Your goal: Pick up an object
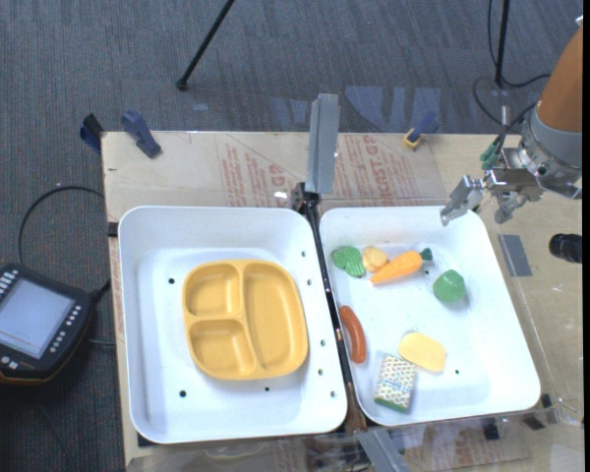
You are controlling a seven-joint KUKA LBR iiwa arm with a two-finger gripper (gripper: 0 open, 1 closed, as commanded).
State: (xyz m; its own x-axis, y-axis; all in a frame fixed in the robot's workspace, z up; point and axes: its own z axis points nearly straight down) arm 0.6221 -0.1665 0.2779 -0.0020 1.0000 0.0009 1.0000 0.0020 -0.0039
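On the tabletop (206,160), found two shallow white bins side by side, the left bin (143,264) and the right bin (501,362), touching along their inner rims. From the right, saw the grey arm (565,87) with its orange band reaching in over the right bin's far right corner. Inside the left bin, noted a yellow divided tray (246,318) lying flat near the middle. On the floor to the left, well apart from the bins, spotted a handheld control screen (29,318) on a cable.

Above the right bin's far rim, saw the gripper (484,200) hanging with its fingers (458,203) spread apart and pinching nothing.

Within the right bin, counted the pickable things: an orange carrot (397,266) tilted near the far side; a red sausage (353,333) along the left wall; a patterned little box (396,383) near the front; a pale yellow wedge (423,352) just beside that box; a round green piece (450,286) right of the carrot; a green leafy piece (348,260); and a small yellow lump (375,258) between the leafy piece and the carrot.
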